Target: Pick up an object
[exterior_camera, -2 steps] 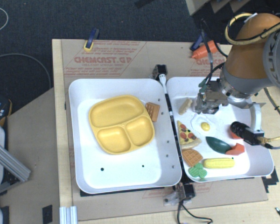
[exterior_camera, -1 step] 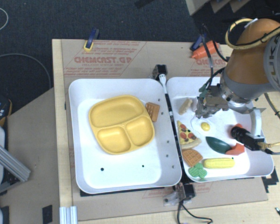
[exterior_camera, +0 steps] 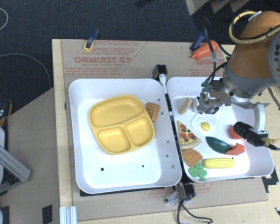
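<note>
Left bin [exterior_camera: 79, 125] from my end: yellow three-compartment divided plate [exterior_camera: 122, 123] lying flat mid-bin, with a small tan waffle-like piece [exterior_camera: 152, 111] touching its right rim, close to the divider between bins. Right bin [exterior_camera: 266, 164] holds the clutter. Going across: a pale beige piece [exterior_camera: 184, 106] near the top-left of that bin, a toy pizza slice [exterior_camera: 187, 134] below it, then a round waffle [exterior_camera: 192, 157] and a green leafy piece [exterior_camera: 197, 172] at the bottom-left corner. A fried egg [exterior_camera: 204, 124], white with yellow yolk, lies just right of the pizza. Below it a dark green vegetable [exterior_camera: 218, 144], and a corn cob [exterior_camera: 218, 163] lying lengthwise along the near wall. Red pieces [exterior_camera: 236, 148] touch the green one's right end. Gripper [exterior_camera: 208, 104] hangs over the upper middle of the right bin, directly above the egg and just beside the beige piece. I can't tell how the jaws stand; the wrist body and cabling hide them from this angle, and I see nothing I could call gripped. Arm [exterior_camera: 256, 55] comes in from the right, and a black fitting [exterior_camera: 246, 132] with a cable lies over the bin's right side. Orange clamp [exterior_camera: 203, 50] at the board's back edge, blue-yellow one [exterior_camera: 90, 40] far left.
</note>
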### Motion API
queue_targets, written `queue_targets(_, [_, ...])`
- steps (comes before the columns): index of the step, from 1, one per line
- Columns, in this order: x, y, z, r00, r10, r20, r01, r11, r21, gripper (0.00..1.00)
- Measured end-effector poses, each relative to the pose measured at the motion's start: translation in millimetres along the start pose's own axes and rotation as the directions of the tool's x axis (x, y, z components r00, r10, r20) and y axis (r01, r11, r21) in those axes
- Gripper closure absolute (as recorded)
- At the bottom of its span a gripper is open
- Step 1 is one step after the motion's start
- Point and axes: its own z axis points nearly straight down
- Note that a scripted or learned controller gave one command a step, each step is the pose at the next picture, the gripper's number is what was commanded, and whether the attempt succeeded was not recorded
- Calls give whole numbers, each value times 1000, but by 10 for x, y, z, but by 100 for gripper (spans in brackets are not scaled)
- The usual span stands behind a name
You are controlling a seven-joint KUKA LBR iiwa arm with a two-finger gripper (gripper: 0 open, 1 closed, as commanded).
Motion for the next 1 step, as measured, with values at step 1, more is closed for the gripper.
queue_targets(1, [-4, -4, 12, 1000, 1, 0, -1, 1000, 2, 100])
